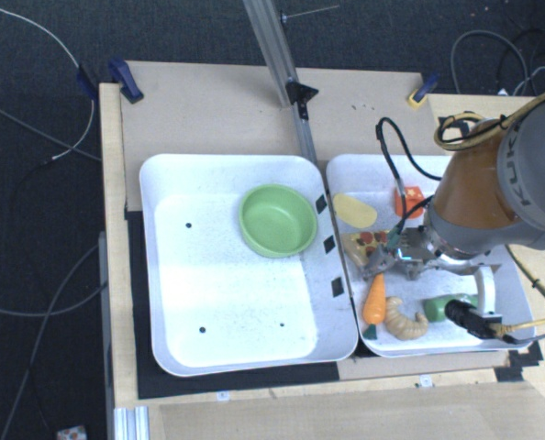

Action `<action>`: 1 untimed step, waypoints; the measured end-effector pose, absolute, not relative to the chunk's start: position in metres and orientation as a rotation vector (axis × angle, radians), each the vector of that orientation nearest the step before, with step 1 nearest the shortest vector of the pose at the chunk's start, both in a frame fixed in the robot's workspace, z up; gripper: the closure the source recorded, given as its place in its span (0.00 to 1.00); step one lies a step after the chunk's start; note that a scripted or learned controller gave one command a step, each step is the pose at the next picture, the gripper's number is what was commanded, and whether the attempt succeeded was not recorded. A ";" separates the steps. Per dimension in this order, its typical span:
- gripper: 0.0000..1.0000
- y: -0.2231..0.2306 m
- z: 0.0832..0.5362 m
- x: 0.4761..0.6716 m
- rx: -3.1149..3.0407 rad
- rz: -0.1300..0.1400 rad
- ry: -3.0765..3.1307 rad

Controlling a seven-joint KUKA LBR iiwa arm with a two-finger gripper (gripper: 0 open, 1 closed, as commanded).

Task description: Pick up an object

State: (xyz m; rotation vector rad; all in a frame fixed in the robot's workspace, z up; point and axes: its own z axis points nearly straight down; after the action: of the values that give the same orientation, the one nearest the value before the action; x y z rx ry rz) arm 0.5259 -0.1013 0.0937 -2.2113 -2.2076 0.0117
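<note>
Hovering gripper: low in your right bin
Jaws: cannot tell
Nearest: carrot, just below

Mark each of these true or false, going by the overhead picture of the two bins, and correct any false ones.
1. The green bowl sits in the left bin. True.
2. The green bowl lies upside down. False: it stands upright, its hollow facing up.
3. The carrot lies in the right bin, near the wall shared with the left bin. True.
4. The gripper is over the left bin. False: it is over the right bin, among the small items there.
5. The pale yellow piece lies in the right bin, farther back than the carrot. True.
6. The arm reaches in from the view's left. False: it comes from the right.
</note>
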 end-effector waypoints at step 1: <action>1.00 -0.101 0.110 0.529 -2.218 -0.001 -2.212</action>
State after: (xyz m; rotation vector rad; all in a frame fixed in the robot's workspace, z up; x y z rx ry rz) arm 0.5287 -0.1009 0.1103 -2.2178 -2.2118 -0.0005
